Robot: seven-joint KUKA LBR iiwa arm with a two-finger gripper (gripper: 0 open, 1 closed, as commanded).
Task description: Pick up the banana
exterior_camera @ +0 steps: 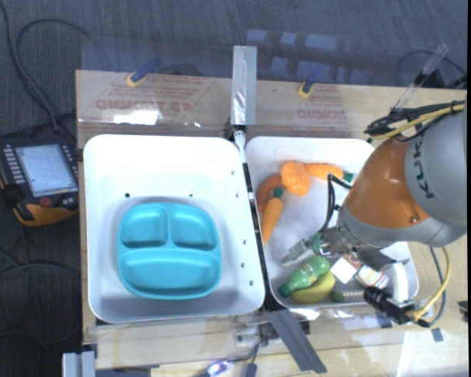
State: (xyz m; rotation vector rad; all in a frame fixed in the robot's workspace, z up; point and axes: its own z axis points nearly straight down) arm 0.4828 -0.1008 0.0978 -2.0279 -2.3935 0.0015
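The yellow banana (320, 290) lies at the front edge of the right bin (298, 151). A green toy vegetable (307, 273) rests against the banana's upper left side. My gripper (308, 248) hangs just above and behind these two, below the arm's orange band. Nothing shows in its grasp, and the arm's body hides part of it.
Orange carrots and an orange fruit (295, 177) lie at the back and left of the right bin. A small white and red item (361, 275) sits to the right of the banana. The left bin (102, 163) holds a blue divided plate (170, 247).
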